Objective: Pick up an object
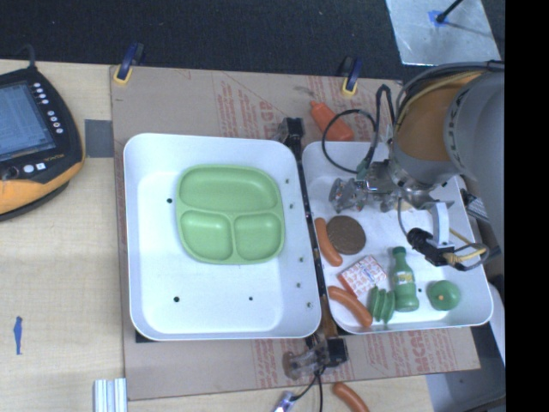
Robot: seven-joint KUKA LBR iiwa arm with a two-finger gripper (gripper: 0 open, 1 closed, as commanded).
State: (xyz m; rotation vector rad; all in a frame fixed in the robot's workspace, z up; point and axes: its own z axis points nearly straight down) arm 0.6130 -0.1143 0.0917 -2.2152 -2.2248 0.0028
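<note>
Camera view, looking down on worktop (60,264) w/ two white bins side by side. Left bin (154,299) holding a green divided plate (230,213), three compartments, lying flat toward far half. Right bin (463,316) crowded w/ toy food: brown round patty (346,233) about mid-bin; sausage (327,241) just left of patty, along the left wall; patterned red-and-white pack (363,274) near of patty; second sausage (350,305) near-left, slanted; green pickle-like piece (380,305) touching pack's near-right corner; green bottle (403,279) lying just right of that, cap pointing far; green apple (443,294) at near-right. Arm (450,127) coming in from right, orange band over far-right of the bin. End effector (350,195) low over far-left part of right bin, just far of patty; metal parts and cables tangled there, spread or pressed together: cannot tell. Nothing seen pinched. Orange carrot-like piece (331,122) outside bin on far side, near a blue clamp (350,74). Another sausage (352,396) on worktop at near edge. Teach pendant (30,140) at far-left.
</note>
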